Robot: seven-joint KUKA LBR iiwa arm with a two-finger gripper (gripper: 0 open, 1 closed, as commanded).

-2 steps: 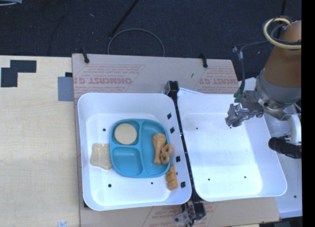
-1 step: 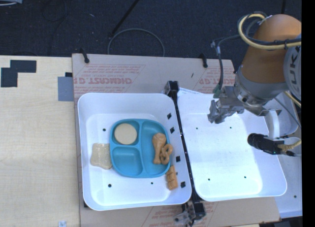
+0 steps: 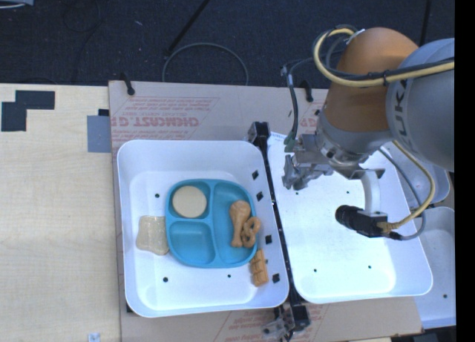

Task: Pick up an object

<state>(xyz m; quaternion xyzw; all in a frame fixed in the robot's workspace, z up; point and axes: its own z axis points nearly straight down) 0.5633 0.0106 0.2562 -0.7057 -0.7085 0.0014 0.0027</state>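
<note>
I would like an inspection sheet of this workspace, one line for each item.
Surface: two white bins, left bin and right bin, on cardboard over a wooden bench.
Job's things: blue tray in left bin with a round cracker and a pretzel; bread piece and brown snack beside it.
Clutter: nothing seen.
Grippers: gripper above right bin, holding nothing visible.
Cables: yellow hose on arm; black cable on floor.
Surroundings: dark carpet.
</note>
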